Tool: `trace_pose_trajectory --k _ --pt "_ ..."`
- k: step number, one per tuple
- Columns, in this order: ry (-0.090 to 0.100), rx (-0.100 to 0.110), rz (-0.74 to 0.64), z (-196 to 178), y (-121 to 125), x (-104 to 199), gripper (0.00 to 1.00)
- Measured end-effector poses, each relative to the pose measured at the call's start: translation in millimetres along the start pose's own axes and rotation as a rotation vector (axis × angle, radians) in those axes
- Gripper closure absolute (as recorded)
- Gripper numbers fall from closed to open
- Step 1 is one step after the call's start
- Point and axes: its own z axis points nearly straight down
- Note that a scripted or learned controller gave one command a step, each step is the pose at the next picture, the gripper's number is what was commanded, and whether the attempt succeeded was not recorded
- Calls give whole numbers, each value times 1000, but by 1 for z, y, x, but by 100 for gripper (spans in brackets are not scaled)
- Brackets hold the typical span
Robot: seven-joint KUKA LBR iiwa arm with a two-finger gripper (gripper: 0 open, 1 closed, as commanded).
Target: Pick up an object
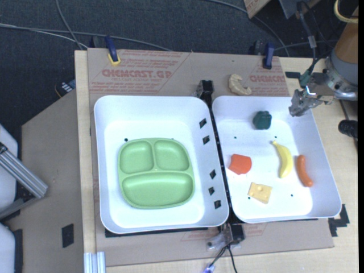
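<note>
Cheese wedge (260, 193) nearest; hand (300, 104) hovers over right bin's (324, 209) far edge, grip unclear.

place: robot lab | signs: clamped cardboard sheet (142, 70) at 12 o'clock | loose cables (68, 21) on dark carpet | aluminium frame (20, 172) at 9 o'clock

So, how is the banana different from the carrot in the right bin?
The banana is yellow and curved, while the carrot is orange and nearly straight. The banana looks longer and tapers to a dark tip at its upper end; the carrot is shorter and blunt at both ends. The banana lies nearer the bin's middle, the carrot closer to the right wall. Both lie flat in the right bin, side by side, lengthwise roughly alike.
</note>
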Motion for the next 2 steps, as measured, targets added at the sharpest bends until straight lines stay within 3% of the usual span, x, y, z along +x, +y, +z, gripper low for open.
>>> trace_pose_trajectory --k 1,2 --pt "4 7 -3 -4 -20 51 100" --pt "3 7 -4 -5 -23 103 100"
